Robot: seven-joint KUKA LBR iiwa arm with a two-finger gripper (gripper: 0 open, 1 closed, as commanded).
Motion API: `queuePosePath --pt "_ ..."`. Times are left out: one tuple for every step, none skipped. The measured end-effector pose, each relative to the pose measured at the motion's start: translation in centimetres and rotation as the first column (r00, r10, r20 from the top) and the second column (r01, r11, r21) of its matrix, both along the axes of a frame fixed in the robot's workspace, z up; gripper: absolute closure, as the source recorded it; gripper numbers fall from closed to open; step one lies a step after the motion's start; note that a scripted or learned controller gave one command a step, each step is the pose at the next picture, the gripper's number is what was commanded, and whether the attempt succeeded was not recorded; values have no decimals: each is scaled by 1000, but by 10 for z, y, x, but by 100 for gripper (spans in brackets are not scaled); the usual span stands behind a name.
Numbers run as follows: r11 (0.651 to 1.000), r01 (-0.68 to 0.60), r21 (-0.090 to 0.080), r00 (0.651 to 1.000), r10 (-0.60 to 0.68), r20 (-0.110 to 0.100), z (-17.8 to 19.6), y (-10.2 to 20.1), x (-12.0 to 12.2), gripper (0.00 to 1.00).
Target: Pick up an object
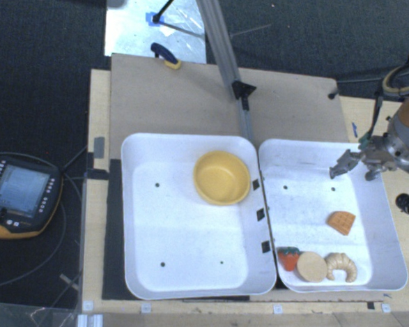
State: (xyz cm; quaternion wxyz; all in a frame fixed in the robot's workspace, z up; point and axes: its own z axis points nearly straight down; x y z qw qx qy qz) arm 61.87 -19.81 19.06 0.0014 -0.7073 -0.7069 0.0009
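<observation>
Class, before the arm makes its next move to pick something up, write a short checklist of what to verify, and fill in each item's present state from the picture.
1. Tool open: ok, fingers spread with nothing between them.
2. Tool over the right bin: ok, near its upper right corner.
3. Nearest target, the orange wedge, free of neighbours: ok, it lies alone.
4. Round tan piece, croissant and red item spaced for a grasp: not ok, clustered at the front wall.
5. Yellow bowl out of the path: ok, in the left bin.
6. Tool height above the bin floor: cannot tell.
</observation>
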Motion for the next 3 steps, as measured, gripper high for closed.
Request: queuePosePath --pt "1000 -1 0 1000 1 1 -43 6 -2 0" --pt "1000 -1 0 1000 1 0 -95 6 -3 0" --pt "1000 -1 -1 1000 1 6 -82 6 -1 100"
